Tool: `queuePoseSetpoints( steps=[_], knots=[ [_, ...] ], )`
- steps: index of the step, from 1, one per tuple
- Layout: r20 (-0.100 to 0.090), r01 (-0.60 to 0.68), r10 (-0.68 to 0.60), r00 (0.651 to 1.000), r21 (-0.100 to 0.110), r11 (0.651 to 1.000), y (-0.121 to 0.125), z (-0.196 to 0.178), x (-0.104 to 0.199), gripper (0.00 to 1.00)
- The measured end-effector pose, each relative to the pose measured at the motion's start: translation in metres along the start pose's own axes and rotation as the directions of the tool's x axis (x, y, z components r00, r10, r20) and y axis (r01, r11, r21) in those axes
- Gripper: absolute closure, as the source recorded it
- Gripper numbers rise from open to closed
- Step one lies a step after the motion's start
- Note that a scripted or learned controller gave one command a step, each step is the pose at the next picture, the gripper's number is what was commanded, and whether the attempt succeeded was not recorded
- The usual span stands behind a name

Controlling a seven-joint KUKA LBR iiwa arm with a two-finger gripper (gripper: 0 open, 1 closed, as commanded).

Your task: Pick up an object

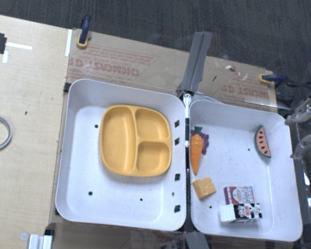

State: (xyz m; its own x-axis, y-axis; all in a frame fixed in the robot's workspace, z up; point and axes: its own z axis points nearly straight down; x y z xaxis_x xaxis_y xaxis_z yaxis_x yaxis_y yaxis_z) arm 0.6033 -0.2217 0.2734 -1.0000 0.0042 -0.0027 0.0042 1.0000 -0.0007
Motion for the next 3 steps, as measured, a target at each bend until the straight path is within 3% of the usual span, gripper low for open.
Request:
queuePoseSetpoints(
  steps=[1, 2, 3],
  knots=[
    [0.000, -0.112, 0.112, 0.994, 0.000, 0.994, 0.058, 0.096, -0.015, 0.00],
    [-0.001, -0.428, 0.428, 0.904, 0.001, 0.904, 0.058, 0.127, -0.012, 0.00],
    [0.002, -0.437, 0.437, 0.899, 0.001, 0.899, 0.017, 0.076, -0.023, 0.00]
  ],
)
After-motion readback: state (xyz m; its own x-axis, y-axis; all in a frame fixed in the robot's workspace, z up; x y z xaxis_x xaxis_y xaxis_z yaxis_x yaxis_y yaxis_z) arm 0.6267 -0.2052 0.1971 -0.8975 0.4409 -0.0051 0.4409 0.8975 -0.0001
